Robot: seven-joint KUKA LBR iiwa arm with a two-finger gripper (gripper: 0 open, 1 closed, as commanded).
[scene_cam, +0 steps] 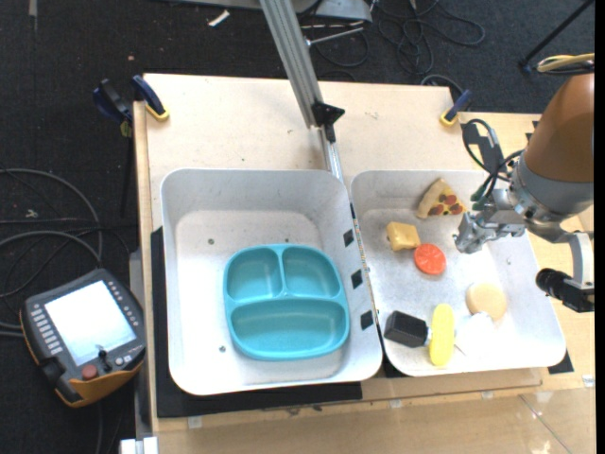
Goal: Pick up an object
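The toy food sits in the right bin: a pizza slice at the back, a yellow cheese wedge and a red tomato slice toward the middle, and a cream round piece, a yellow banana and a black block at the front. My gripper hangs just right of the tomato slice, gripping nothing; I cannot tell how it is set. The left bin holds a teal divided tray

The arm is cut off by the right edge, and the gripper is too small to read
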